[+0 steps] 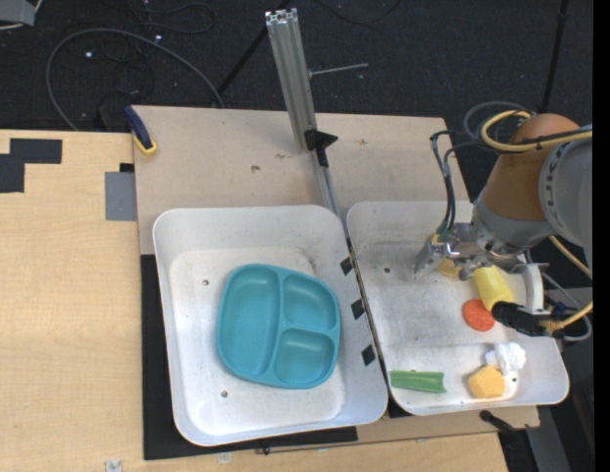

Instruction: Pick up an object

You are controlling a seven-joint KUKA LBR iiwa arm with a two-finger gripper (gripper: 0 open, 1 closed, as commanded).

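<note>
The end effector sits low over the upper part of the right bin, its metal parts pointing toward the bin's left side from under the grey and orange arm. Whether its fingers are apart or together cannot be told from this angle, and nothing can be seen between them.

Just right of it, at the bin's right edge, lies a yellow cylinder, its long axis running from upper left to lower right. Touching its lower left end is a small orange-red round object. Below these, near the bin's lower right corner, a crumpled white object rests just above a yellow-orange block. To the left of that block, along the lower rim, a green bar lies nearly level, its long axis running left to right.

The left bin holds 1 teal divided plate with 3 compartments, lying flat near its middle. Both bins rest side by side on the tabletop, with an upright metal post standing behind them.
</note>
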